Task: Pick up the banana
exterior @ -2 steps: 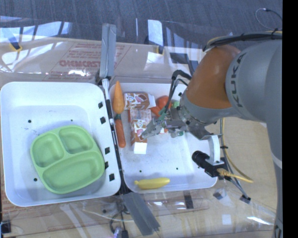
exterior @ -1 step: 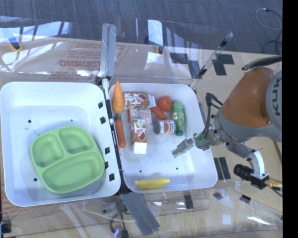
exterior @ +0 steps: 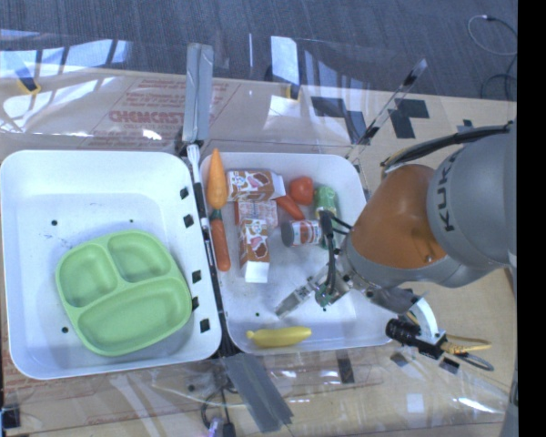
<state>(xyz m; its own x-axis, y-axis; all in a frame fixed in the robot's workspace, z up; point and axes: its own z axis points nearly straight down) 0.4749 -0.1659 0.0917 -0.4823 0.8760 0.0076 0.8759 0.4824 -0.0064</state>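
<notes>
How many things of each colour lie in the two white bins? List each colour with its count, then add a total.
Green: 2, the divided plate and a small green item
Orange: 2, the carrots
Red: 2, the tomato and pepper
Red and white: 2, the cartons
Yellow: 1, the banana
Silver: 1, the can
Total: 10
</notes>
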